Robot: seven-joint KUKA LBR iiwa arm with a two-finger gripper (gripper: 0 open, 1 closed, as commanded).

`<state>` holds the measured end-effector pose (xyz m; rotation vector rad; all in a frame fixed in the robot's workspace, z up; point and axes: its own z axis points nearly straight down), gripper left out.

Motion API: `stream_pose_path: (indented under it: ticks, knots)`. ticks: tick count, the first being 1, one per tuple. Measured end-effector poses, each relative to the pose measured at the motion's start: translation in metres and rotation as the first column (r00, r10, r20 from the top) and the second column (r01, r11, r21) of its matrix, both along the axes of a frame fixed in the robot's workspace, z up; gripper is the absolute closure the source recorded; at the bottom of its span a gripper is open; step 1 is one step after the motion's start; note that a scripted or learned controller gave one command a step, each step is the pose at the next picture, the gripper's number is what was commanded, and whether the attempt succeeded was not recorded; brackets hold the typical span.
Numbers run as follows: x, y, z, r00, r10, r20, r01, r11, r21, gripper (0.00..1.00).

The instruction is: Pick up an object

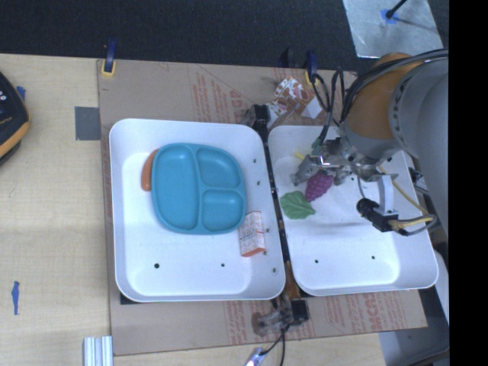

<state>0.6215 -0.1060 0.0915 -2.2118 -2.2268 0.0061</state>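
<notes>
My gripper (322, 164) hangs over the upper left part of the right bin (381, 277). A purple bunch of grapes (319, 186) lies directly below it, touching or just under its tip. A green leaf-shaped piece (296, 205) lies on the bin floor just left of the grapes. The grey arm with its orange band (374, 113) covers the bin's upper right part.
The left bin (183, 277) bears a blue divided plate (200, 188) with an orange item (146, 172) poking out at its left edge. A small printed packet (252, 233) lies by that bin's right wall. Black cables (381, 216) loop beside the gripper.
</notes>
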Motion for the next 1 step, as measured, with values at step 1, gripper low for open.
stream_pose_path:
  ticks: [1]
  knots:
    - [0.0002,-0.001,0.0106,1.0,0.002,-0.001,-0.002,1.0,0.0,1.0]
